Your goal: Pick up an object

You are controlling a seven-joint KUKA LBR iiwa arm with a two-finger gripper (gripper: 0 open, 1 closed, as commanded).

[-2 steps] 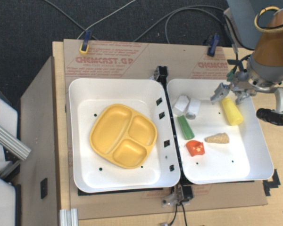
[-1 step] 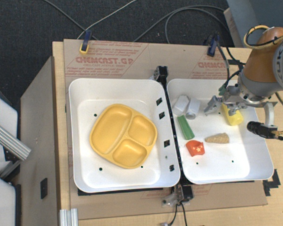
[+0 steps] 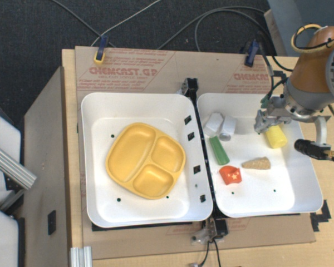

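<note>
- Dark grey carpet-like floor [image 3: 39, 32] surrounds the bench, crossed by thin loose cables [image 3: 139, 13].
- A brown board [image 3: 156, 68] with red lettering tops the bench (blue clamps [image 3: 102, 53] grip its far edge).
- Metal rail [image 3: 11, 163] at left.

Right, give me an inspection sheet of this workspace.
Surface: cardboard-covered bench bearing left bin and right bin.
Job's things: in right bin, yellow block, green stick, red piece, tan piece, white cup.
Clutter: yellow divided tray in left bin.
Grippers: gripper low over right bin beside yellow block; grasp unclear.
Cables: several on dark floor behind the bench.
Surroundings: blue clamps on the bench's far edge.
</note>
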